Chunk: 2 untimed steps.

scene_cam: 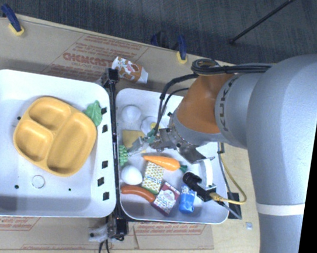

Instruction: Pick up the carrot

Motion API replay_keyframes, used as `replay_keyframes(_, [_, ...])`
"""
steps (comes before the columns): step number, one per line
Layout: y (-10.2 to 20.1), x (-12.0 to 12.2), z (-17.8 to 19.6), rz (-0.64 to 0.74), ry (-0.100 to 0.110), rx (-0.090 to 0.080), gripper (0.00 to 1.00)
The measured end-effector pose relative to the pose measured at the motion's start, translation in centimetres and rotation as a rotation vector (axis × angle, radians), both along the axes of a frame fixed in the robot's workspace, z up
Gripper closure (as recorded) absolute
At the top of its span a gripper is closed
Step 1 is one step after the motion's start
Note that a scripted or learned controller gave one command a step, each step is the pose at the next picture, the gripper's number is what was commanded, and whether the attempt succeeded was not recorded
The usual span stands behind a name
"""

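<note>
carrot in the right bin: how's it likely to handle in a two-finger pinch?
The carrot looks like smooth moulded plastic, so probably rigid, light and a bit slippery. Its tapered, rounded body lies flat, so it may roll or squirt out of a pinch near the thin end. The wafer sits close beside it, crowding one side.

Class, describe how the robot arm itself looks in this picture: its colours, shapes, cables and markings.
The thick, rounded grey arm has an orange band above the wrist. Black letters on the grey casing read KUKA. Black cables loop over the orange section. The metal two-finger gripper is silvery, with dark fittings.
</note>
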<state>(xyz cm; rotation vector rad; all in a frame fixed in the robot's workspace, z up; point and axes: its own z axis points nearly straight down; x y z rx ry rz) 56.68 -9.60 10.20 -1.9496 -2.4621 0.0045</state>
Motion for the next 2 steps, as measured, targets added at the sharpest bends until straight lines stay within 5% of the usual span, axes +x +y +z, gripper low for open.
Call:
replay_keyframes(1, [-1.1,-1.8,-1.0,0.196,-0.001,0.001,0.00])
replay_keyframes(2, [-6.8,3.6,-1.0,0.274,-0.001,0.001,0.00])
